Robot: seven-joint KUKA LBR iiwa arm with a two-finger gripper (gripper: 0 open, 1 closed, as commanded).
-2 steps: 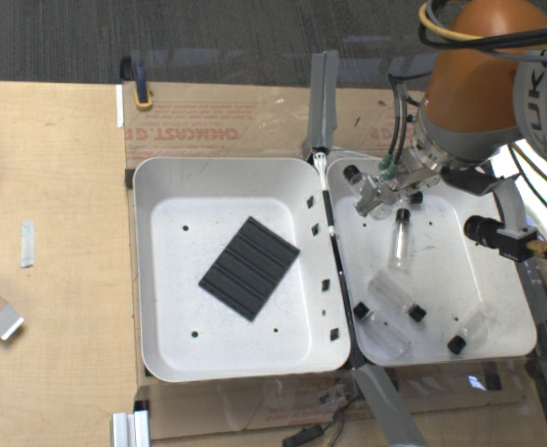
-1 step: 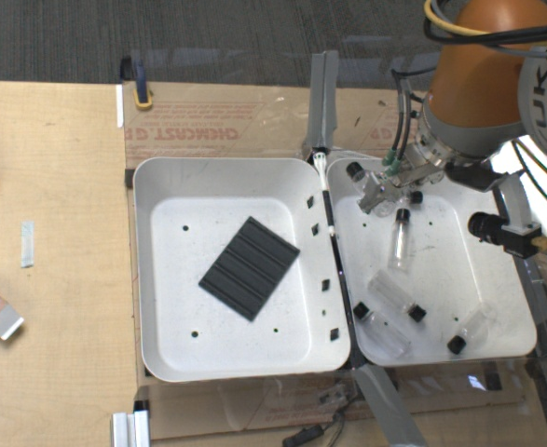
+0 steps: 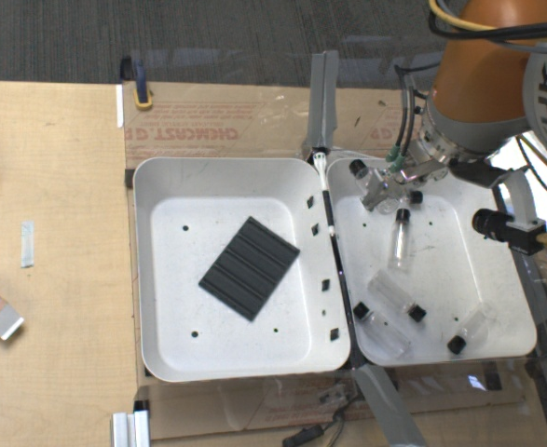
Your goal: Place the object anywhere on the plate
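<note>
The hand [image 3: 391, 191] is hanging over the right bin [image 3: 497, 343] with its fingers pinching the black cap of a clear tube [image 3: 400, 240] (the dark ribbed plate [image 3: 249, 268] is lying in the left bin [image 3: 161, 343]).

You've got dark grey ribbed plate [image 3: 250, 268], two white bins [image 3: 161, 343], clear tubes w/ black caps [image 3: 401, 240], orange arm band [image 3: 497, 54], tan bench [image 3: 49, 203].

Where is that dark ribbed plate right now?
The dark ribbed plate lies tilted in the middle of the left bin, apart from the gripper over the right bin.
</note>
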